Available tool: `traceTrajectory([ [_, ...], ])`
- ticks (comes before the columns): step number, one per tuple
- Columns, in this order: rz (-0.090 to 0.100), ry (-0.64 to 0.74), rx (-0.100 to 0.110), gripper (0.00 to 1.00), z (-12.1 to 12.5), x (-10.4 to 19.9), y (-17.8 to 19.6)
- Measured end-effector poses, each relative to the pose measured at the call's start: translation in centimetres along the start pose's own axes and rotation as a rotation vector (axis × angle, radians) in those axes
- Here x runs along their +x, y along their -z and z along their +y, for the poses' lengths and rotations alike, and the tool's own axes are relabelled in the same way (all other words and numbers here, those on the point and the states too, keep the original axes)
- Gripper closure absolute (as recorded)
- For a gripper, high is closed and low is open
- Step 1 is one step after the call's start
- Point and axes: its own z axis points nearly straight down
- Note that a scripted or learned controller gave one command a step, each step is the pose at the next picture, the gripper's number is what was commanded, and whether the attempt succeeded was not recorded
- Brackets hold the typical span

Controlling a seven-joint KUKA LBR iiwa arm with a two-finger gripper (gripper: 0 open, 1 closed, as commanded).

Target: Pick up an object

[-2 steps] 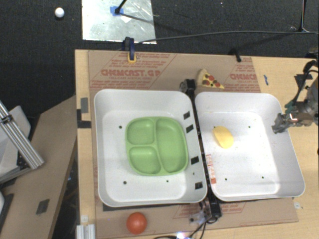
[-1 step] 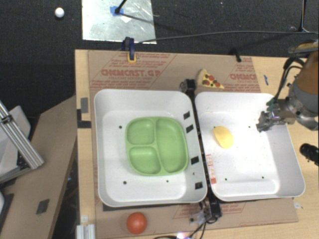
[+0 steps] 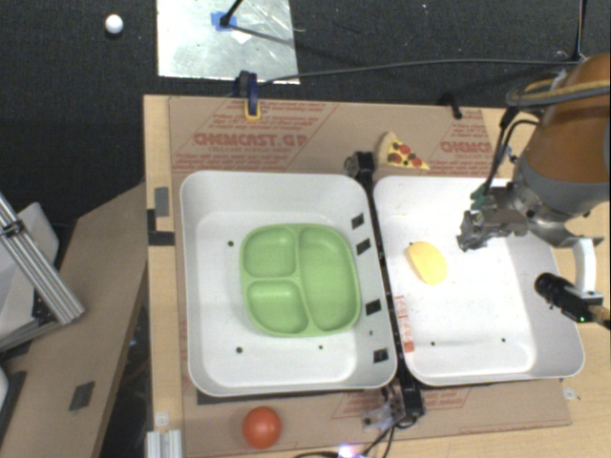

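A: What do the two bins hold in the camera view?

B: The left bin (image 3: 205, 208) holds a green divided plate (image 3: 300, 279) with three compartments, lying flat near the bin's middle. The right bin (image 3: 496, 346) holds a yellow object (image 3: 427, 261), rounded and lemon-like, lying on the floor toward the bin's left side, close to the divider between the bins.

A: And the arm?

B: The arm (image 3: 563, 132) reaches in from the right, over the far right part of the right bin. The gripper (image 3: 470, 237) hangs just to the right of the yellow object, apart from it. Whether its fingers are open or closed cannot be told; nothing is seen between them.

A: Anything outside the bins?

B: A pizza-slice toy (image 3: 403, 153) lies on the cardboard just beyond the far edge, near where the bins meet. An orange-red ball (image 3: 262, 426) sits on the cardboard at the near edge, below the left bin. A small white ball (image 3: 115, 24) lies far left on the dark surface.
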Motion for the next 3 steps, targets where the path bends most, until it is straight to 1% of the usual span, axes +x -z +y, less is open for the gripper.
traceTrajectory([
  [1, 0.001, -0.001, 0.002, 1.0, -1.5, 5.3, 0.1],
  [2, 0.001, -0.001, 0.002, 1.0, -2.0, 10.2, 0.1],
  [3, 0.001, -0.001, 0.003, 1.0, -3.2, 15.3, -1.4],
])
